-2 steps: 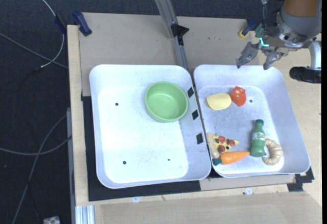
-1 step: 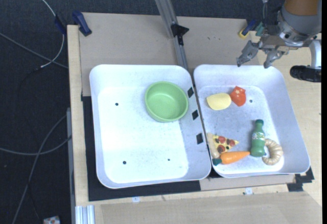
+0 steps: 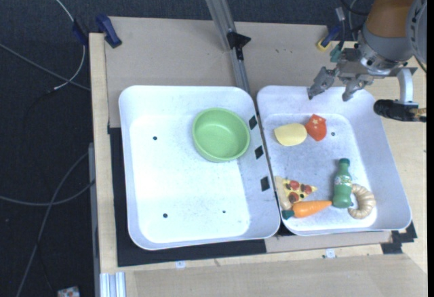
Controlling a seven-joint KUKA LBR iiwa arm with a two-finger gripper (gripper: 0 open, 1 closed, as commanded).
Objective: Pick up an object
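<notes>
Nearest the camera: a carrot (image 3: 312, 208), lying flat along the front edge of the right bin (image 3: 390, 153), its tip touching a pizza slice (image 3: 294, 189).
Front cluster: a green bottle (image 3: 342, 184) lies on its side just right of the carrot, with a bagel ring (image 3: 362, 201) touching its base at about 4 o'clock. These four sit packed together, so I judge a clean pinch on any one of them awkward.
Middle pair: a yellow lemon-like piece (image 3: 290, 134) and a red piece (image 3: 316, 127), side by side, the red one at 2 o'clock from the yellow. They lie apart from the front cluster, with bare bin floor around them.
Left bin (image 3: 146, 173): holds a green bowl (image 3: 220, 133), upright, toward its 1 o'clock corner, well apart from everything else.
Gripper (image 3: 336, 87): fingers spread apart, nothing between them, hanging above the back rim of the right bin.
Relation to candidates: the red piece lies at about 7 o'clock from the gripper, near but not touched.
Task stage: nothing is lifted yet; every object rests in a bin.
Likely reason for pose: spread and raised, the gripper looks ready to descend, probably toward the middle pair.
</notes>
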